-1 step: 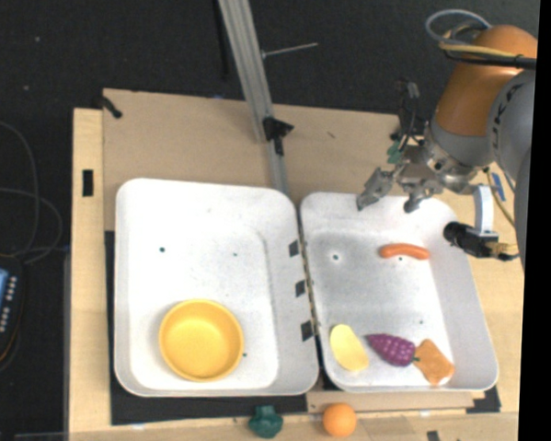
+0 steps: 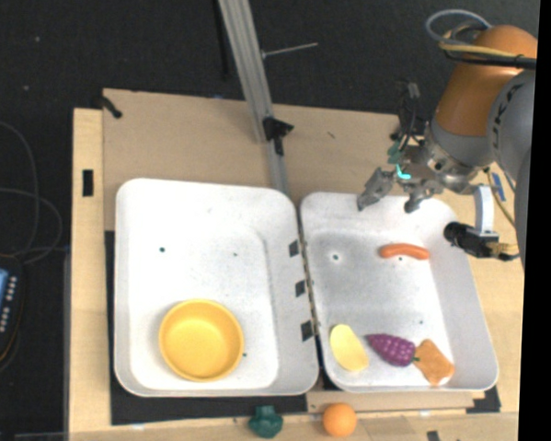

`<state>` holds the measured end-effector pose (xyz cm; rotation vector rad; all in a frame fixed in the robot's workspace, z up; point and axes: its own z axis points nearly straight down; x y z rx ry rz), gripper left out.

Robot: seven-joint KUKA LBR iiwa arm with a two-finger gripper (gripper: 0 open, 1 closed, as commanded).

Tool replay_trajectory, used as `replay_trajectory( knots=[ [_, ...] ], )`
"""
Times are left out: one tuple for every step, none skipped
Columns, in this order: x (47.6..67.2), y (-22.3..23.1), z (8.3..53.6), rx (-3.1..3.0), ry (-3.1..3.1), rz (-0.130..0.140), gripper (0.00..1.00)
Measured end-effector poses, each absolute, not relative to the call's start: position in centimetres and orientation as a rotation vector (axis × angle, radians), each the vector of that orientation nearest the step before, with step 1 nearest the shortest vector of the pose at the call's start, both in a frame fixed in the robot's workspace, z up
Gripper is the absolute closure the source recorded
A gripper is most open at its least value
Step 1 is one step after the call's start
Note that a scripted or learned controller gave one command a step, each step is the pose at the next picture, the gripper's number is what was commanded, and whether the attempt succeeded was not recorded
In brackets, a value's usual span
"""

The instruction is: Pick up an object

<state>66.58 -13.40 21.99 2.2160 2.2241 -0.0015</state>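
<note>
Tan bench board (image 2: pixel 178 141) carries two shallow white plastic bins side by side. Left bin (image 2: pixel 201 230) holds a round yellow bowl (image 2: pixel 201 339). Right bin (image 2: pixel 364 284) holds an orange sausage-shaped toy (image 2: pixel 404 252), a pale yellow oval piece (image 2: pixel 348 348), a purple grape-cluster toy (image 2: pixel 390 348) and an orange wedge (image 2: pixel 434 362). My pincer (image 2: pixel 393 196) hovers over the right bin's far rim, fingers spread apart, gripping nothing.

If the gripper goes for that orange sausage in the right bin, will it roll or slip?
The sausage is a thin rounded rod lying flat, so a nudge probably rolls it. It looks smooth, so it may slip. The gripper hovers open above the bin's far edge.
</note>
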Motion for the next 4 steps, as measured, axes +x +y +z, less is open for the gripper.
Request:
replay_trajectory(
  knots=[
    [65.5, -13.4, 16.8, 2.222, 2.222, -0.007, 0.00],
    [66.1, -13.0, 10.9, 2.220, 2.225, -0.008, 0.00],
    [66.1, -13.2, 10.1, 2.219, 2.221, -0.005, 0.00],
    [66.2, -13.2, 11.3, 2.217, 2.221, -0.003, 1.00]
  ],
)
